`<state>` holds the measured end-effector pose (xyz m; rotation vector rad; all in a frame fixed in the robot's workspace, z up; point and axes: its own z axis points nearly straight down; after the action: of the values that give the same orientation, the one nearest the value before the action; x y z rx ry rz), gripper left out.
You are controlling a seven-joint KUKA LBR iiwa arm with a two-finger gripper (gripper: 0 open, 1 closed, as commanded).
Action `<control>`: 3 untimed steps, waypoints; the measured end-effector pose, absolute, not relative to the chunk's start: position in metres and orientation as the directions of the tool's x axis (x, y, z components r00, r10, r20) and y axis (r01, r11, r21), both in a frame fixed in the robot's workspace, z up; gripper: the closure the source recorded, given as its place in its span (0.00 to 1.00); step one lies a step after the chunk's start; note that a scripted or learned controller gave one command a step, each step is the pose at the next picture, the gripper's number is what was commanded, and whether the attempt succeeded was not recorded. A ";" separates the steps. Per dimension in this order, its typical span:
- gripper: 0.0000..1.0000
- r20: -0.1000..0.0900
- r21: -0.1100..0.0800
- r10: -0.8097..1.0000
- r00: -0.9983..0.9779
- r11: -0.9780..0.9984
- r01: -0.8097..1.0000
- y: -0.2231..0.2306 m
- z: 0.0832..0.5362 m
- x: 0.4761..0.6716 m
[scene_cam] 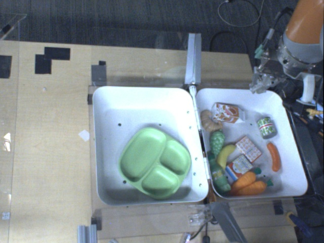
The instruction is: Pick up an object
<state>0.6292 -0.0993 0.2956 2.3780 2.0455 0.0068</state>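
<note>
Carrots (249, 184) lie at 6 o'clock in the right bin (293, 135), with a banana (226, 155), small boxes (244, 156) and a sausage (274, 156) just beyond, then a can (266, 127) and a packet (226, 113) toward 12. Left bin (106, 135) holds a green divided plate (155, 162). Gripper (261, 81) hangs at the right bin's 1 o'clock corner, carrying nothing; finger spread cannot be judged.
</note>
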 end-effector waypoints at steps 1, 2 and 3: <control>1.00 0.001 0.006 0.977 0.215 -0.215 0.976 -0.068 0.328 0.611; 1.00 0.000 0.005 0.998 0.066 -0.066 0.998 -0.053 0.277 0.630; 1.00 0.000 0.010 0.998 0.060 -0.060 0.998 -0.052 0.289 0.632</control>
<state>0.6317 -0.0518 0.2895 2.2821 2.1485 0.0109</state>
